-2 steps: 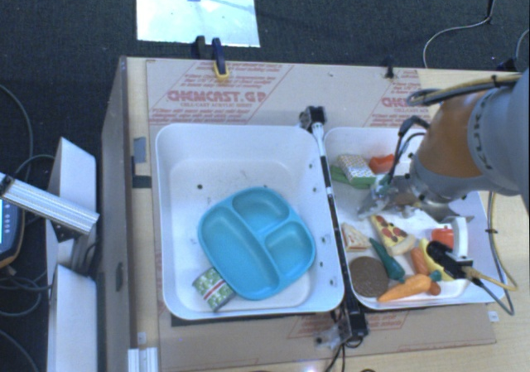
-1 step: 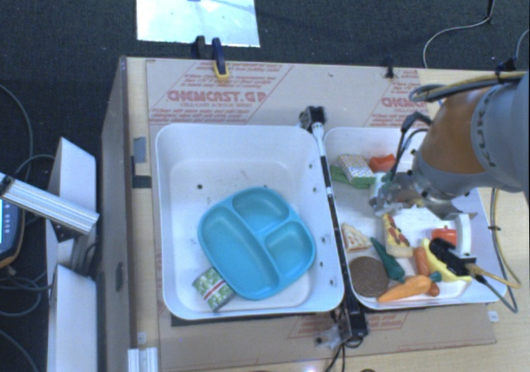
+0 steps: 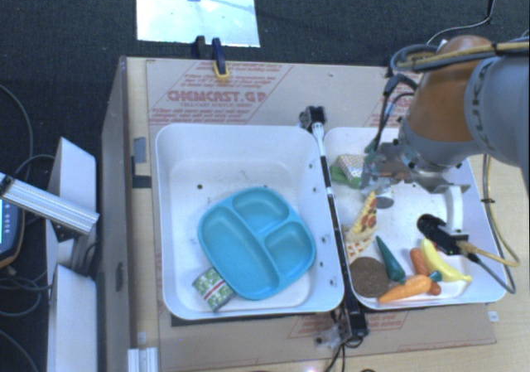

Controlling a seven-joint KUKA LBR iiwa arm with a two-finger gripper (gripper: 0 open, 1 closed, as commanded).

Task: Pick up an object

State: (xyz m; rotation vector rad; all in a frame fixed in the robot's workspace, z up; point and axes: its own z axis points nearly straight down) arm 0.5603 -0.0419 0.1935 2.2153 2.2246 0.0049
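A small green-and-red carton (image 3: 212, 287) lies at the front of the left bin (image 3: 190, 171), tucked against the near edge of a blue divided plate (image 3: 257, 242). In the right bin (image 3: 402, 221), a pizza slice (image 3: 364, 217) lies along the left wall. A brown disc (image 3: 369, 276), a carrot (image 3: 406, 288) and a banana (image 3: 443, 261) crowd the front. The gripper (image 3: 385, 176) sits low over the bin's back, just above the slice's far end and beside a green-and-silver packet (image 3: 349, 167). Whether it is open, closed or holding anything cannot be told.
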